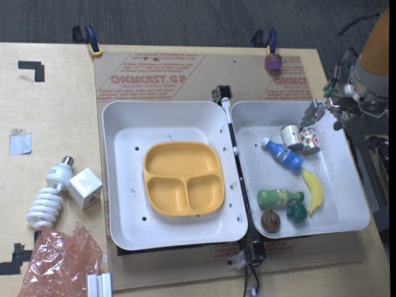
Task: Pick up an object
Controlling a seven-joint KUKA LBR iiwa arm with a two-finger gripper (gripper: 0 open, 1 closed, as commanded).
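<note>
surface: a pale wooden bench on dark carpet, with a brown printed board clamped at its far edge and two shallow white bins on it side by side.
left bin: carries a yellow three-compartment tray near its middle.
right bin: holds the pickable things: a silver can and a small red-and-white item near the far right corner, a blue bottle just beside the can, a banana by the right wall, a green bottle, a dark green lump and a brown round piece toward the near edge.
off the bins: a spiral light bulb and a white cube at the bench's left edge, crinkled pink plastic at its near left corner.
gripper: over the right bin's far right corner, tip just above the can; whether it is spread or closed cannot be told, and nothing visibly sits in it.
risk, crowding: the can, the red-and-white item and the blue bottle touch or nearly touch, so a descent here probably lands on two at once or knocks one aside.
risk, shape: the can lies tilted and looks smooth; a squeeze across its curve may let it roll out.
risk, wall: the bin's far right corner is close, so a slight offset could strike the rim.
</note>
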